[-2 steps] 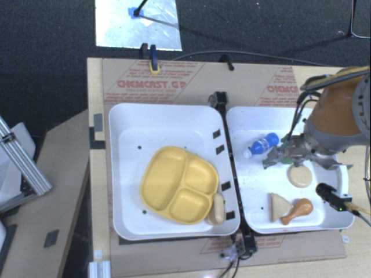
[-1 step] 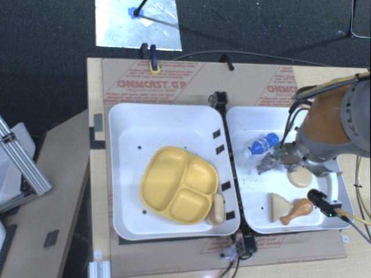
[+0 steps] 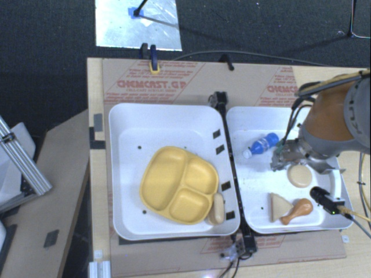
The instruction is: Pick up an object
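The grey two-finger gripper (image 3: 282, 158) hung low in the right-hand white bin (image 3: 255, 218) — whether its jaws stood apart or together, I could not tell. Just beside it lay a round cream-coloured disc (image 3: 300, 176). A clear plastic bottle with blue cap (image 3: 261, 144) sat near — a tan wooden pestle-shaped piece (image 3: 297, 210) further off.

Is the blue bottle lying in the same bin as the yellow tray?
No, the blue bottle lies in the right bin, while the yellow tray sits in the left bin.
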`<state>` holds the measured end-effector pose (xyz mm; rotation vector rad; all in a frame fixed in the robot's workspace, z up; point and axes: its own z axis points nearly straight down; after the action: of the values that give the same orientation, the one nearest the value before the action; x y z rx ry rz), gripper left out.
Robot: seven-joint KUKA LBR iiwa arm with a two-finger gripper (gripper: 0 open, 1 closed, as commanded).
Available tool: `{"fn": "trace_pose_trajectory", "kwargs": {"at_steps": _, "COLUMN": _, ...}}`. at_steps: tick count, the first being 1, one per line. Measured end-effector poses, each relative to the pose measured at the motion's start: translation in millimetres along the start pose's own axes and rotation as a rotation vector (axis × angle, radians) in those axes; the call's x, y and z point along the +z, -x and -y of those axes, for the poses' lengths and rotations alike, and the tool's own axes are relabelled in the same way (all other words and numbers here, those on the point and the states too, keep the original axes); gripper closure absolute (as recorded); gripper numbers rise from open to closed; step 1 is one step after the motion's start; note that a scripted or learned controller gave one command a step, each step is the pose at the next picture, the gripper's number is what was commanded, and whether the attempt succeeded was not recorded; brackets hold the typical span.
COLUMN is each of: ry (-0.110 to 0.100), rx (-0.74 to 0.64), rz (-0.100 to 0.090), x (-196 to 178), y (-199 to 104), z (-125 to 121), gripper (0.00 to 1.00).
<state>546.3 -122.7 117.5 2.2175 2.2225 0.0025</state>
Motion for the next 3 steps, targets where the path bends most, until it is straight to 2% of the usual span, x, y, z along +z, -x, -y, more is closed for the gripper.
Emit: {"fn": "trace_pose_trajectory", "kwargs": {"at_steps": 3, "ry": 0.005, "rx": -0.003, "rz": 0.001, "x": -155.9, "y": -2.0, "z": 7.3, "gripper": 1.0}}
